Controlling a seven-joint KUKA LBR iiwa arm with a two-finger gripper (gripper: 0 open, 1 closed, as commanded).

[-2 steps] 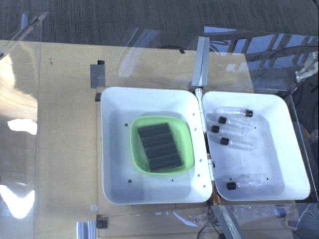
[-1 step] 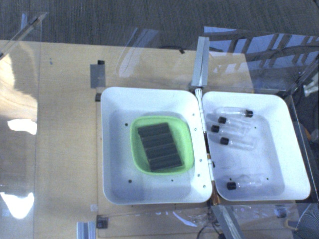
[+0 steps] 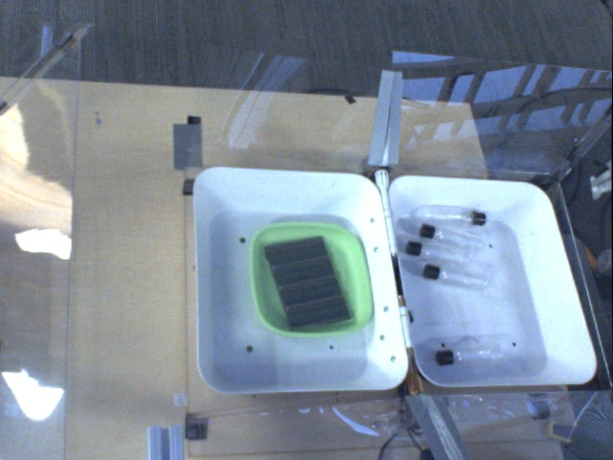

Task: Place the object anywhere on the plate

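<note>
We count two white bins, one green plate carrying one dark ridged block, and what look like four clear black-capped tubes, though their glassy bodies blur together

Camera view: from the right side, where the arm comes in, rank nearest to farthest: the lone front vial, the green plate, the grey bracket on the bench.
1. Lone vial, right bin, front.
2. Green plate, middle of left bin.
3. Grey bracket, bench, far left.
</note>
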